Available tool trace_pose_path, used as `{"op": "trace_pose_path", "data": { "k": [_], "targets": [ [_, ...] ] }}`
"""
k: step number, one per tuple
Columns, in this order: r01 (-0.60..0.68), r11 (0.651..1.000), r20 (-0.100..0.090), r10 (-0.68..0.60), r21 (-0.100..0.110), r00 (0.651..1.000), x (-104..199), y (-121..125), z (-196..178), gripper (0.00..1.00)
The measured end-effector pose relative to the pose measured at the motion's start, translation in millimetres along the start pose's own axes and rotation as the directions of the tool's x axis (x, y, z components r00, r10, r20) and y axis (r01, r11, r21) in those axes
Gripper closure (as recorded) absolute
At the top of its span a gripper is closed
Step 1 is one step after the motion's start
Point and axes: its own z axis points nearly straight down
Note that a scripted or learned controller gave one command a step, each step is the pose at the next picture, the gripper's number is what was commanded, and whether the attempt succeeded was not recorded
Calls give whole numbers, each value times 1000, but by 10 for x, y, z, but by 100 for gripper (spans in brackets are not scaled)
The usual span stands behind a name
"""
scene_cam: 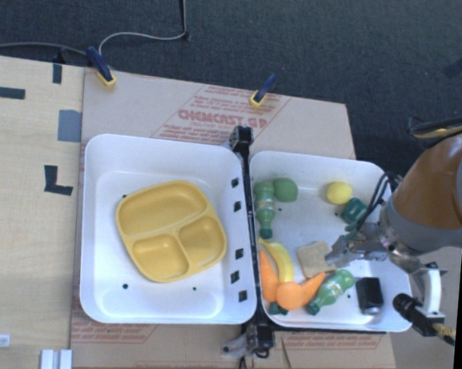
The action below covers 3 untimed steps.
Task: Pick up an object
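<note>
The right bin (377,170) holds several small objects. A tan block (311,257) lies near its middle, with a green bottle (331,288) and a black box (369,295) in front of it. My gripper (344,251) hangs low over the bin, just right of the tan block and above the green bottle. A teal piece (353,209) sits just behind the gripper. A yellow lemon (339,192) and a green ball (284,190) lie at the back. I see nothing held in the gripper.
A banana (280,260), an orange carrot (287,292) and a second green bottle (266,208) lie along the right bin's left wall. In the left bin (100,208) is a yellow divided tray (171,229). Black clips line the divider (244,221).
</note>
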Motion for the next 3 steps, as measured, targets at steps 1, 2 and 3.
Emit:
{"op": "trace_pose_path", "data": {
  "k": [1, 2, 3],
  "targets": [
    [0, 1000, 0, 0, 0, 1000, 0, -2, 2, 0],
    [-1, 1000, 2, 1, -4, 1000, 8, 175, 895, 0],
    [-1, 1000, 4, 1, -7, 1000, 250, 15, 952, 0]
  ]
}}
